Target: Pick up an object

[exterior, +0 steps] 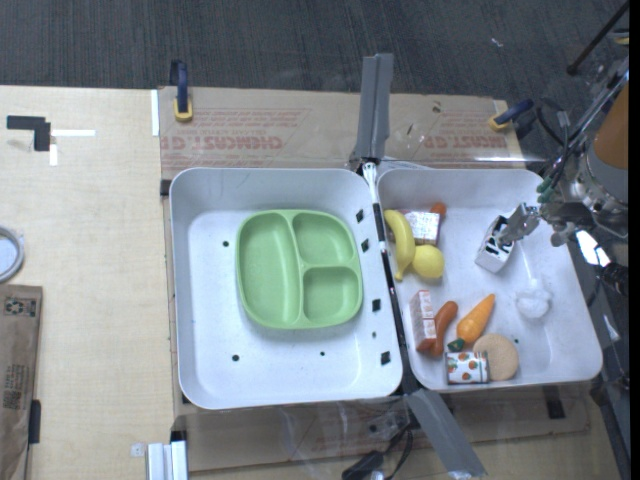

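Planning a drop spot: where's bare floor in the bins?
Left bin: bare strips around the green plate. Right bin: bare along the back wall and around the gripper. Crowded from banana down to carrot.

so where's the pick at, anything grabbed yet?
Nothing looks lifted: banana, lemon, carrot and the rest lie in the right bin. The tool is low over that bin's upper right, at a small white-and-dark item; whether it grips it, can't tell. Left: a clear grasp and the lift. The green plate sits in the left bin.
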{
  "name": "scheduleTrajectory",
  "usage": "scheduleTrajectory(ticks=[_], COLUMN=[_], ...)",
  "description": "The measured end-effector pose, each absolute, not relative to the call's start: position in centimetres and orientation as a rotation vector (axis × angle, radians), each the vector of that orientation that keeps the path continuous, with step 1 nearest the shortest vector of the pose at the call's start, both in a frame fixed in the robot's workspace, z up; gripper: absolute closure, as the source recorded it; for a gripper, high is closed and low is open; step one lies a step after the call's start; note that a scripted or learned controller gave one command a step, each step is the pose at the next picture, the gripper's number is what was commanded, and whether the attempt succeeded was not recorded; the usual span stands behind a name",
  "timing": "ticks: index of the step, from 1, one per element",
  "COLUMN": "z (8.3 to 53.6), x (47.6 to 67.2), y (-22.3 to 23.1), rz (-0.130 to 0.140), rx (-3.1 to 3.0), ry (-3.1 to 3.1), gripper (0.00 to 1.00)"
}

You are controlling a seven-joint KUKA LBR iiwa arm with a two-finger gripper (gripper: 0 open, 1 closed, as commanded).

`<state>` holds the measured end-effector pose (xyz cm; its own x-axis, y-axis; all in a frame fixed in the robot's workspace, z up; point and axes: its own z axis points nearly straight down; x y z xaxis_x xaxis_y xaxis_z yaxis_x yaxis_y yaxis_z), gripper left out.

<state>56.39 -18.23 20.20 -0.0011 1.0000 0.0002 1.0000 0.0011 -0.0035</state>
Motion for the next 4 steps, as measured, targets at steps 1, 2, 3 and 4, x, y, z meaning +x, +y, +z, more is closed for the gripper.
scheduleTrajectory(ticks=[1,2,3,4], z=[10.4,9.8,10.4,19.1], x=[50.8,48.2,48.2,53.4], y=[-14.1,-10.2,-10.2,-6.0], rz=[-0.001,-0.011,-0.009,0.003], rx=[-2.093,-1.93,-1.931,-2.002], ry=[-2.344,-2.498,-2.494,-2.42], gripper=[0.0,0.0,1.0,1.0])
